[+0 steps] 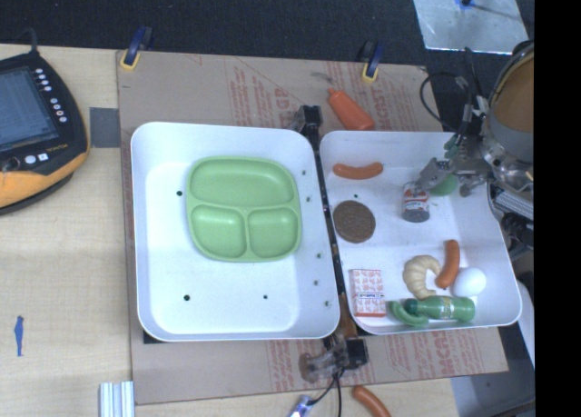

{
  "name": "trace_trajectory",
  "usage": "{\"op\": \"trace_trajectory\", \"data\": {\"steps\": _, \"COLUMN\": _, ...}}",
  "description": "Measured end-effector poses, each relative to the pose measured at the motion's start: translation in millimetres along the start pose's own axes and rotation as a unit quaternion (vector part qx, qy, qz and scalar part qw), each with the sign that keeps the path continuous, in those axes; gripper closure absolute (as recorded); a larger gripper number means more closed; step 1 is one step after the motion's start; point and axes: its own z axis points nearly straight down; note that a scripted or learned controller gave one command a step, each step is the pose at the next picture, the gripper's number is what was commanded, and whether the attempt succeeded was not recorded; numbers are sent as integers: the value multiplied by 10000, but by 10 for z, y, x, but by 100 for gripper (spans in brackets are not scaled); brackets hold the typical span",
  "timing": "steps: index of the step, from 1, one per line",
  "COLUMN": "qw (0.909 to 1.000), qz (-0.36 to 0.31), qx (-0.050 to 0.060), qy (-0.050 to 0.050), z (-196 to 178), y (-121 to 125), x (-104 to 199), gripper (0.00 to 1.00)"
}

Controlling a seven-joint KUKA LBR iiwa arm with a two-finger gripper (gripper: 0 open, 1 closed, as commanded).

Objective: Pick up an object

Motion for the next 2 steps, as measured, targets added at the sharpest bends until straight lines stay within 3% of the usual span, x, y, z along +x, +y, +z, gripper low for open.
{"op": "trace_trajectory", "data": {"steps": 1, "qw": 10000, "qz": -3, "qx": 18, "qy": -1, "z": 663, "y": 45, "x": 258, "gripper": 0}}
{"op": "trace_trajectory", "data": {"steps": 2, "qw": 10000, "qz": 3, "qx": 1, "qy": 2, "z": 795, "y": 389, "x": -13, "gripper": 0}}
